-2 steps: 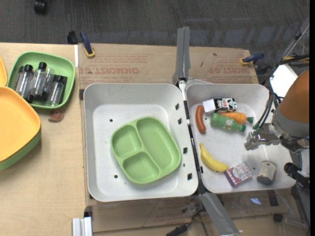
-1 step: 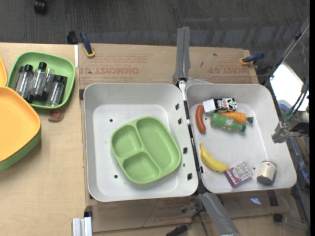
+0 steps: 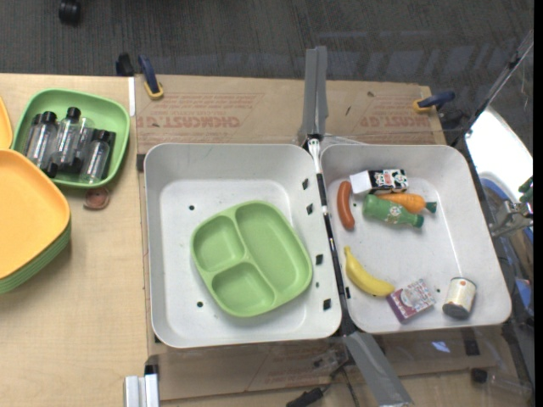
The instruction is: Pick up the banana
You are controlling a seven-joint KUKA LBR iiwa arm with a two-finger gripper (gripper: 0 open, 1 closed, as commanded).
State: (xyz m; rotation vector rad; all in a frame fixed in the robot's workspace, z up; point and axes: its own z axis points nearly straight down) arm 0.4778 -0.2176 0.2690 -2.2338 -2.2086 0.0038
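Note:
A yellow banana (image 3: pixel 366 275) lies in the right bin (image 3: pixel 475 219), near its front left corner, curving from the left wall toward a small pink packet (image 3: pixel 412 299).
The right bin also holds a red sausage (image 3: pixel 345 204), a green bottle (image 3: pixel 392 213), a carrot (image 3: pixel 407 201), a black-and-white carton (image 3: pixel 381 180) and a pale cylinder (image 3: pixel 459 297). The left bin (image 3: pixel 170 253) bears a green divided plate (image 3: pixel 250 258). Orange plates (image 3: pixel 30 227) and a green tray of bottles (image 3: pixel 72 136) stand at left.

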